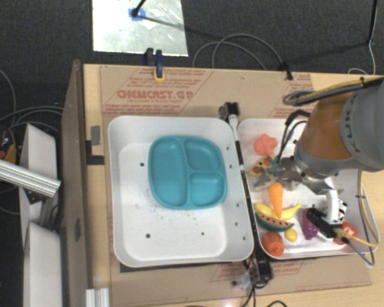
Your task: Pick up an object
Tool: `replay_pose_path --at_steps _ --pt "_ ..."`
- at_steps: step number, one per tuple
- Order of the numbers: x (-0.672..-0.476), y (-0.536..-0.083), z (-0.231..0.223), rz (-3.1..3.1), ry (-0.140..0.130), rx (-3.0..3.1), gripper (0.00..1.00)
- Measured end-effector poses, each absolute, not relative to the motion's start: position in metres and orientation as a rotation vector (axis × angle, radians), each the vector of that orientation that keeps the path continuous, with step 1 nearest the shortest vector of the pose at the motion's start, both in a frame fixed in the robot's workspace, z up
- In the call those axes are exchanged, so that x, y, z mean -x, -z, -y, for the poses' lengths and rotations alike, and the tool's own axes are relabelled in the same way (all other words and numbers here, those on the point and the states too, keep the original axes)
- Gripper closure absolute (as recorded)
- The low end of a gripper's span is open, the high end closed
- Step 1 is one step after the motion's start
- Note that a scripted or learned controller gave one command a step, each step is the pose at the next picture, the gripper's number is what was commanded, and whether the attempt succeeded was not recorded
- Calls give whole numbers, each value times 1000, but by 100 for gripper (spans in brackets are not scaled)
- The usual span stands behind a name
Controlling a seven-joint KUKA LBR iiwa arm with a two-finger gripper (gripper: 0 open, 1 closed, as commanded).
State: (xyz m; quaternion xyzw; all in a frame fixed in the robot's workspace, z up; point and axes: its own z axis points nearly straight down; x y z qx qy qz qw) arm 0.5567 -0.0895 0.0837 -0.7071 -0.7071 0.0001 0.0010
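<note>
I see a dark carpet floor (38, 18) all around the desk (243, 85). The desk top is brown board with red letters on it. A shiny silver sheet (141, 18) lies flat on the floor past the far edge of the desk, and it has a small blue thing on it. Black cables (240, 43) curl over the floor near the sheet and along the left side. On the left I see a silver metal bar (22, 176) next to some white boxy parts (41, 235).
</note>
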Motion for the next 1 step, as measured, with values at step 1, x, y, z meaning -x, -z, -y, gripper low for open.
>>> replay_pose_path --at_steps 1 --pt "-558 -95 90 2224 4 2222 100"
